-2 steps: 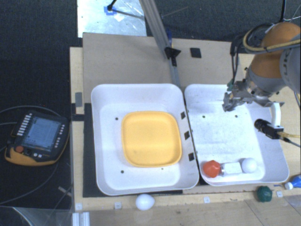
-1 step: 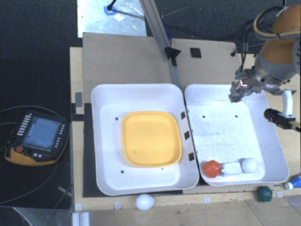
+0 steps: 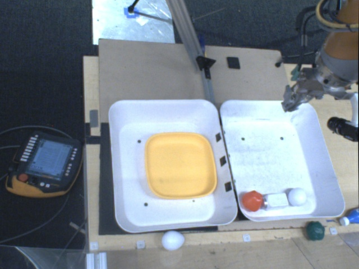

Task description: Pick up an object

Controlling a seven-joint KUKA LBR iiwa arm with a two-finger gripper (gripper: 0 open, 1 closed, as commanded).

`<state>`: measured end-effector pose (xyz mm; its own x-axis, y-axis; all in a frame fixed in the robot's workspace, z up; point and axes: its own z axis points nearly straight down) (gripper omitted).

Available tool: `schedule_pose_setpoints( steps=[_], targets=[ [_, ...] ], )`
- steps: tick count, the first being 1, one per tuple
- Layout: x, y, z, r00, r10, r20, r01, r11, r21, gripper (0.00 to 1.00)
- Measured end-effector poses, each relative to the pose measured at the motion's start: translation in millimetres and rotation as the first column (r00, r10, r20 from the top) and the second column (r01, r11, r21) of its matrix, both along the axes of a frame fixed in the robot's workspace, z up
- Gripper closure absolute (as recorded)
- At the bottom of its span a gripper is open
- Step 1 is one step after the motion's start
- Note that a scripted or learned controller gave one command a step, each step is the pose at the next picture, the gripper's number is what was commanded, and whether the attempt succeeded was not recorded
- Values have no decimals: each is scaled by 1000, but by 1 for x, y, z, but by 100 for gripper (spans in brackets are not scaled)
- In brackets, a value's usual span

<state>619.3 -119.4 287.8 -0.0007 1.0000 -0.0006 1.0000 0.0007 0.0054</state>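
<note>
White bins: 2 shallow trays sit side by side on the tabletop (image 3: 168, 72), the left bin (image 3: 126, 150) and the right bin (image 3: 320, 150) touching along their inner edges.
Yellow plate: a square plate (image 3: 180, 165) with rounded corners lies flat in the middle of the left bin.
Red ball: a small red-orange ball (image 3: 252, 200) rests at about 7 o'clock in the right bin, against the near wall.
White block: a small white piece (image 3: 276, 200) lies just beside the red ball, between it and the white ball.
White ball: a white ball (image 3: 297, 196) sits at about 5 o'clock in the right bin, touching or nearly touching the white block.
Gripper: the gripper (image 3: 291, 102) hangs over the far edge of the right bin at about 1 o'clock, well apart from the 3 things; whether it is apart or together cannot be told, and nothing shows in it.
Arm: the grey arm with its orange band (image 3: 339, 46) comes in from 2 o'clock.
Outside the bins: a white egg shape (image 3: 173, 240) lies on the tabletop at 6 o'clock of the left bin; a dark green ball (image 3: 314, 230) lies near the right bin's near corner.
Pendant: a handheld controller (image 3: 44, 162) lies at 9 o'clock on the dark floor.
</note>
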Motion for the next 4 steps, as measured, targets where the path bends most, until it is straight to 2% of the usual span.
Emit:
schedule_pose_setpoints(
  steps=[2, 3, 4],
  targets=[
    [2, 103, -21, 1000, 4, -4, -4, 1000, 2, 100],
    [-10, 154, -21, 1000, 4, -5, -4, 1000, 2, 100],
    [-17, 211, -42, 1000, 4, -6, -4, 1000, 1, 100]
  ],
)
